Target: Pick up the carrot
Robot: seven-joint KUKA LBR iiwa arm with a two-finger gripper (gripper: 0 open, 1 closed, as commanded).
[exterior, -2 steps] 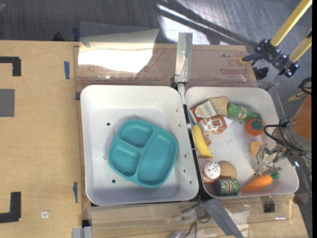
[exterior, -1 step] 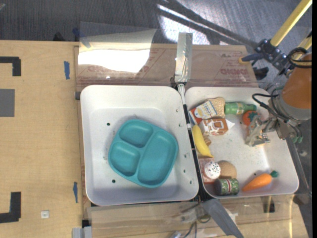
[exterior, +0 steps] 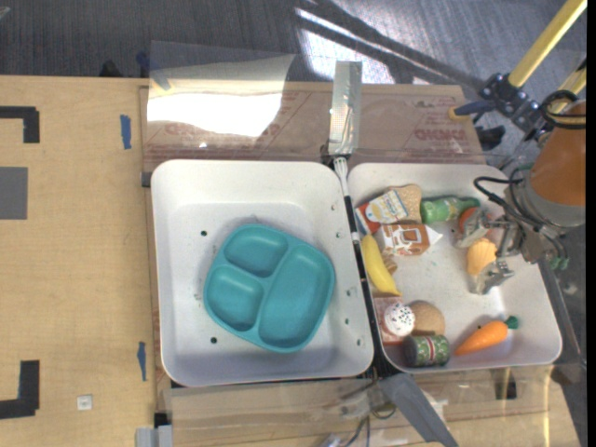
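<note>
Pincer hovers just above the carrot, apart.

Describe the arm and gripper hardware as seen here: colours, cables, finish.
The arm enters at the right: an orange band over a grey section near the wrist. Black cables loop beside it. The gripper is metallic grey with slim fingers; details are blurred. No markings are readable.

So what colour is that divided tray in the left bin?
Teal blue, the divided tray, seen in the camera view.
</note>
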